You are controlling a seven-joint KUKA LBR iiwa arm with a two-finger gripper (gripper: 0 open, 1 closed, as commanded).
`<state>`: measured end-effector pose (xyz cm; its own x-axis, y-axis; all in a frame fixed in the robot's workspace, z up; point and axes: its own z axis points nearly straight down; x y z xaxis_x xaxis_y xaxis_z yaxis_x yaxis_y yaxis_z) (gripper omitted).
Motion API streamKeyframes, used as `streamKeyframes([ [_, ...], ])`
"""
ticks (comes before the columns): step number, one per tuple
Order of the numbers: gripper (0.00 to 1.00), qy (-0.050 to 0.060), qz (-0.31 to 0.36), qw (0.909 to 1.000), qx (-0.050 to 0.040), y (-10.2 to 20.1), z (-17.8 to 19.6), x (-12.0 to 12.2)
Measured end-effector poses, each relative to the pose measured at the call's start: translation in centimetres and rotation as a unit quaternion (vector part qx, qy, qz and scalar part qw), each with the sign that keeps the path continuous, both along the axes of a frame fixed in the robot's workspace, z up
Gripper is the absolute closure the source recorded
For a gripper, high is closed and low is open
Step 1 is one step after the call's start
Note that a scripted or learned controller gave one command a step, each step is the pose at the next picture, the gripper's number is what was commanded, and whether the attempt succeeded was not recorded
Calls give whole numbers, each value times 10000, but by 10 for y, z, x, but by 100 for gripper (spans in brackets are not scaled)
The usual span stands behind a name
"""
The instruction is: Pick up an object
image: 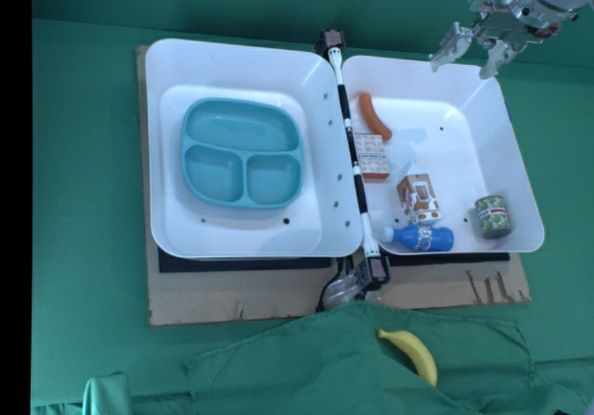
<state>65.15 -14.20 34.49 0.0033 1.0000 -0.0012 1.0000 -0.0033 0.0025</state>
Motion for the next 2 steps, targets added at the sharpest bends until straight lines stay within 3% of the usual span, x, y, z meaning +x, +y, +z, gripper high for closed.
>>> streamKeyframes([
  [1, 0, -28, -12, 10000, -15, -41, 27, 2],
  [2, 0, 43, -20, 10000, 4, -46, -49, -68],
])
